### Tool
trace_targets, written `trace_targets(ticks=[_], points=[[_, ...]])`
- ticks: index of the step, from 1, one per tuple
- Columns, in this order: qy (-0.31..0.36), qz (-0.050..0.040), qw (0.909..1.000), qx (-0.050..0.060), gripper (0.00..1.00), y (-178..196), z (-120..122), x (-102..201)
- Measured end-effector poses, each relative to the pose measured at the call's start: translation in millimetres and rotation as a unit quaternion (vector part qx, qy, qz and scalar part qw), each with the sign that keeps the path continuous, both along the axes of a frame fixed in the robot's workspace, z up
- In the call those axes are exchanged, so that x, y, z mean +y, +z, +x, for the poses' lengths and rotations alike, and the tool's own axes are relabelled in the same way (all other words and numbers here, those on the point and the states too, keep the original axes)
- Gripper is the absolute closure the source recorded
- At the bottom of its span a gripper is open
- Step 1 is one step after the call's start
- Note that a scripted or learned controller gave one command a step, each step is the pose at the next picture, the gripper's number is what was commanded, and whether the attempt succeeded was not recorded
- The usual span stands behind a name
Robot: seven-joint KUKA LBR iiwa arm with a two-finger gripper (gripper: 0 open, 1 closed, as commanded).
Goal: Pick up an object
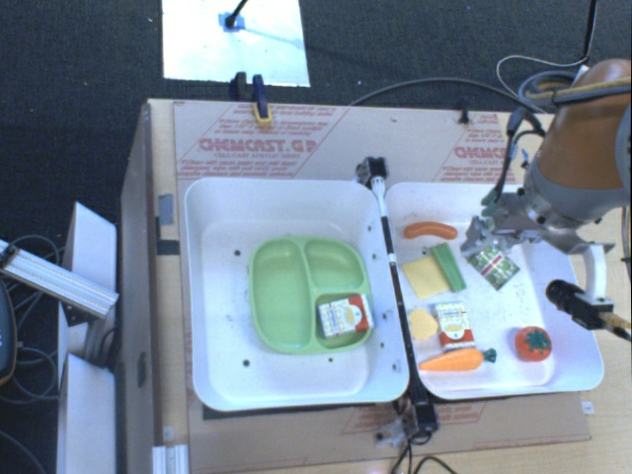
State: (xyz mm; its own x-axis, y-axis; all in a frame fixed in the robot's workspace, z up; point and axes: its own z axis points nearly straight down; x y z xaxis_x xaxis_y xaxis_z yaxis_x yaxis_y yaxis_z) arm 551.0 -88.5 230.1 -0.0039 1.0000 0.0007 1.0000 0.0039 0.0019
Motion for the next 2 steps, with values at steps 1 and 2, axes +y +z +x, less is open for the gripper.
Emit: trace_targets(ticks=[1, 2], points=[[0.000, 0.0001, 1.0000, 0.000, 1.00, 31, -49, 26], [0.000, 0.0000, 1.0000, 0.000, 1.00, 15, -64, 80]])
